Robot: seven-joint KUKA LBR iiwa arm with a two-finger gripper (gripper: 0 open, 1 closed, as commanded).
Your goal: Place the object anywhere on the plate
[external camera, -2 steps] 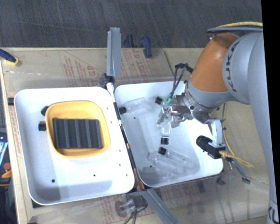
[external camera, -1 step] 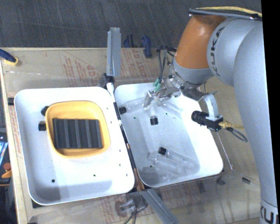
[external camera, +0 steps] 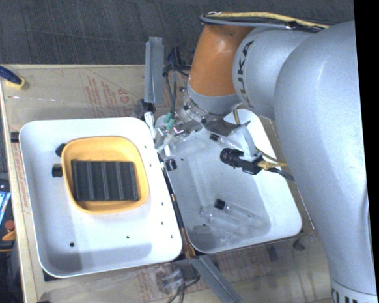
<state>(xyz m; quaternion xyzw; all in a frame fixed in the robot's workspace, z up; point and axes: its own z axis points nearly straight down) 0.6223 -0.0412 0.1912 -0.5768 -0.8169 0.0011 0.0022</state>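
A yellow plate (external camera: 104,150) with a dark ribbed centre lies in the left bin (external camera: 86,254). A clear plastic object (external camera: 232,217) with a small black piece at its upper end lies on the floor of the right bin (external camera: 283,222), toward the front. My gripper (external camera: 165,140) hangs low at the back left corner of the right bin, close to the wall between the two bins. It is well apart from the clear object and just right of the plate's edge. A bit of green shows on the wrist parts near it.
The arm's grey body and orange band (external camera: 218,60) cover the back and right side of the right bin. A black cable connector (external camera: 239,160) hangs from the wrist over that bin. Blue clamps (external camera: 4,76) sit at the bench's far left corner.
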